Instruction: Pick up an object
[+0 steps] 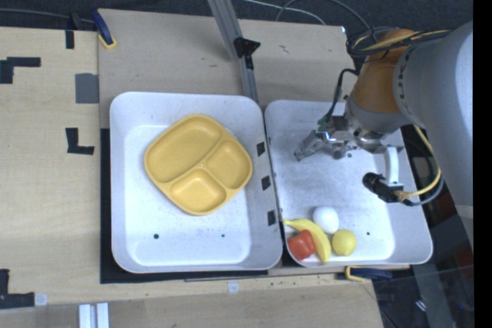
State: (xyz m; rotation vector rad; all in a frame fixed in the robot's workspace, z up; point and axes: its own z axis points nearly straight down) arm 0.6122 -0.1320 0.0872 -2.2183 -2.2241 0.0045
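Observation:
My gripper (321, 147) hangs over the upper middle of the right bin (307, 188), its fingers spread open with nothing between them. Well below it, at the bin's front edge, lies a cluster of toy food: a white ball (326, 219), a yellow banana (312, 233), a red piece (300, 244) and a small yellow lemon-like fruit (344, 242). The gripper is apart from all of them.
The left bin (138, 242) holds a yellow three-compartment plate (197, 163). A metal pole (223, 8) slants down to the bins' shared back corner. The arm's grey body and black cables (400, 188) cover the right bin's right side.

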